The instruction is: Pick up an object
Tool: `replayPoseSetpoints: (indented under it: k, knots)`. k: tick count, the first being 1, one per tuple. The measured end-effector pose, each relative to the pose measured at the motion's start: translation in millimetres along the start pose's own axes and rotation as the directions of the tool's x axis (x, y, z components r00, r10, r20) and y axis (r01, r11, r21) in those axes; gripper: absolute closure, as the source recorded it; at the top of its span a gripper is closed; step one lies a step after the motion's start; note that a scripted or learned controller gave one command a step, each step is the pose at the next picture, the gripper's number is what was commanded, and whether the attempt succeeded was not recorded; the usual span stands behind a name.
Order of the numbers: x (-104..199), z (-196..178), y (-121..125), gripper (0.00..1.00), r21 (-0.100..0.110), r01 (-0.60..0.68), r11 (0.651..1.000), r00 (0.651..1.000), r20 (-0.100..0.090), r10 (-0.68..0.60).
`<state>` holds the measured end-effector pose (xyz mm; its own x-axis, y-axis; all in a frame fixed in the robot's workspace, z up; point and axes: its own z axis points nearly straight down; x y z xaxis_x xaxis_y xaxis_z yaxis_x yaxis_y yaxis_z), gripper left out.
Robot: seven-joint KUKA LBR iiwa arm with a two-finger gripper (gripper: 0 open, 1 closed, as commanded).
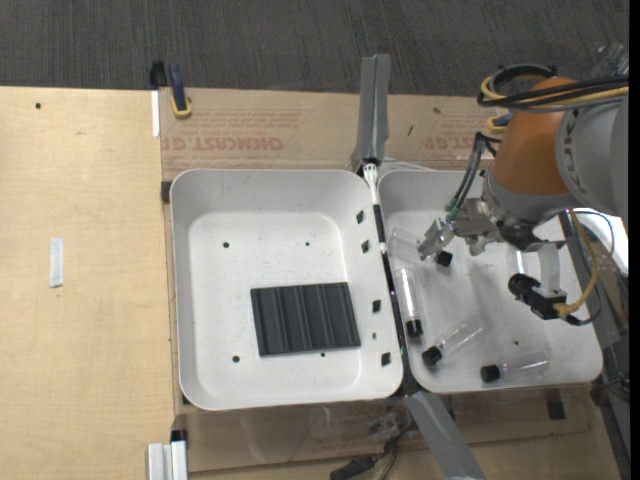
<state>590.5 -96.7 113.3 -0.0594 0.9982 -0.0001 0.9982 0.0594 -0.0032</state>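
Observation:
Several clear plastic tubes with black caps lie in the right bin (590, 368). One tube (407, 296) runs along the bin's left wall, a second tube (455, 340) lies slanted near the middle front, and a third tube (520, 366) rests at the front right. My gripper (456, 249) hangs over the back middle of the right bin, above and right of the first tube. It is open, and I see nothing between its fingers (436, 242). The arm's orange band (530, 158) is behind it.
The left bin (200, 268) holds a flat black ribbed pad (304, 318). A grey divider post (373, 118) stands between the bins at the back. Cables and a black connector (530, 293) hang from the arm over the right bin's right side.

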Motion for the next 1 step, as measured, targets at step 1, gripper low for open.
replayPoseSetpoints:
  k: [1]
  knots:
    - [-15.0, 22.1, 21.4, 0.0, -0.002, 0.037, 0.999, 0.999, 0.001, -0.037]
